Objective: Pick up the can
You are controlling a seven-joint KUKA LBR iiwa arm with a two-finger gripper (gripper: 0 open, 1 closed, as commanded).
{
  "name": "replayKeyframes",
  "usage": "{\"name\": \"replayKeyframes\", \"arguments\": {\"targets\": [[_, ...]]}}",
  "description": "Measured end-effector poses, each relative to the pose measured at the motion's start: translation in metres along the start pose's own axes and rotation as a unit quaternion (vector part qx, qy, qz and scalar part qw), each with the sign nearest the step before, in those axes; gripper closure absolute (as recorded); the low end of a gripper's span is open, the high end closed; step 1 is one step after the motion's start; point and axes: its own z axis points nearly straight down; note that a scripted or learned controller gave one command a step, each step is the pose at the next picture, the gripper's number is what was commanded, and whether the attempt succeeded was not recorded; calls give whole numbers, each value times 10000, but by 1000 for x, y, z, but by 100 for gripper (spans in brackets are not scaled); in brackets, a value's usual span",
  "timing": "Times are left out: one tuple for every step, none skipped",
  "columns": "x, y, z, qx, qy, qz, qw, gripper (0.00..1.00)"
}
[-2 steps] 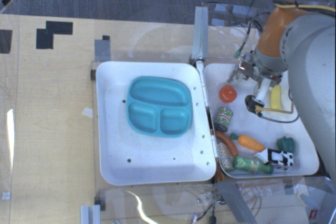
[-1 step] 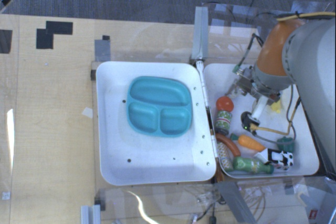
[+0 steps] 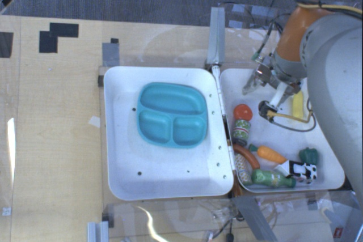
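My tool (image 3: 265,92) hangs over the back half of the right bin (image 3: 329,181), its two fingers spread apart with nothing between them. My grey arm (image 3: 340,82), with its orange band (image 3: 295,31), comes in above that bin from the right.

Taking the can (image 3: 242,124) as the landmark: it stands against the right bin's left wall, red lid up, just left of and a little nearer the camera than my tool, and apart from it. A yellow object (image 3: 297,106) lies to the right of the can, beyond my tool. In front of the can sit a sausage-like piece (image 3: 246,157), a toy carrot (image 3: 270,153), a green bottle (image 3: 272,179), a black-and-white item (image 3: 302,170) and a dark green toy (image 3: 309,156). Left of the can, across the wall, the left bin (image 3: 122,178) holds a blue divided plate (image 3: 172,114). Both bins rest on the desk (image 3: 51,139).
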Motion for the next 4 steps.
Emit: {"name": "replayKeyframes", "arguments": {"targets": [[0, 0, 0, 0, 0, 0, 10000, 0], [1, -1, 0, 4, -12, 82, 10000, 0], [3, -2, 0, -14, -27, 119, 9999, 0], [8, 0, -14, -96, 23, 94, 9999, 100]]}}
